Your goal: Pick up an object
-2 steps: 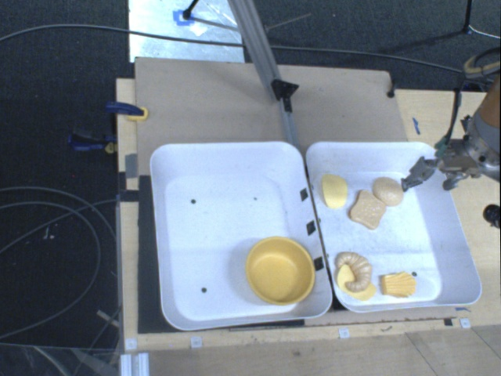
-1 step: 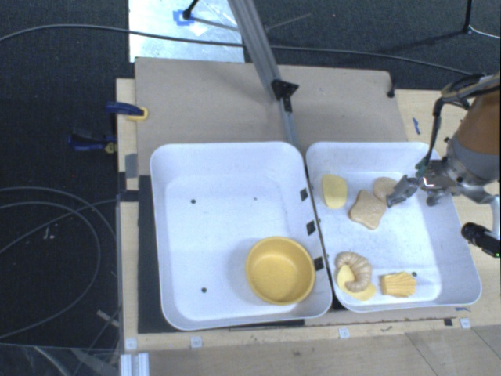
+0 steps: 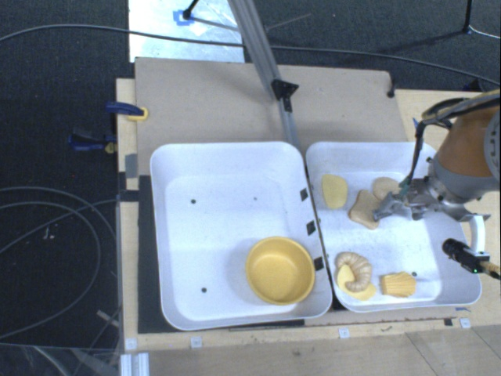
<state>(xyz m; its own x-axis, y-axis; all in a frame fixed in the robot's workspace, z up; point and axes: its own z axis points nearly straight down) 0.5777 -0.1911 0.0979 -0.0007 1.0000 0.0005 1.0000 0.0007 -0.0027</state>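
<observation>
I see the grey arm w/ orange band (image 3: 470, 143) coming in from the right, wrist over the right shallow white plastic bin (image 3: 427, 300). The hand (image 3: 381, 212) sits low at the upper middle of that bin, metal fingers pointing left. Its tips are right at the tan, blocky wedge-shaped piece (image 3: 363, 209), touching or nearly so; can't tell if the fingers are open or closed, or if the piece is actually between them. No grip confirmed from here.

Rest of the right bin: a pale yellow flat oval piece (image 3: 334, 190) near the upper left, just beside the tan wedge but apart from it. A light tan rounded lump (image 3: 384, 186) sits just behind the hand, partly hidden by it. Lower down, a cream curled ridged piece shaped like a shrimp or croissant (image 3: 354, 272) lies near the left wall, and a yellow-orange ridged block (image 3: 398, 284) is just to its right, small gap between.

Left shallow white plastic bin (image 3: 180, 167) holds a round yellow plastic bowl (image 3: 280, 269), upright, in the lower right corner near the divider.

Both bins sit side by side on the brown board tabletop (image 3: 211, 100). A grey metal pole (image 3: 254, 30) slants down from the top to the bins' shared edge. Blue clamp w/ yellow handle (image 3: 125, 111) at the board's left edge.
</observation>
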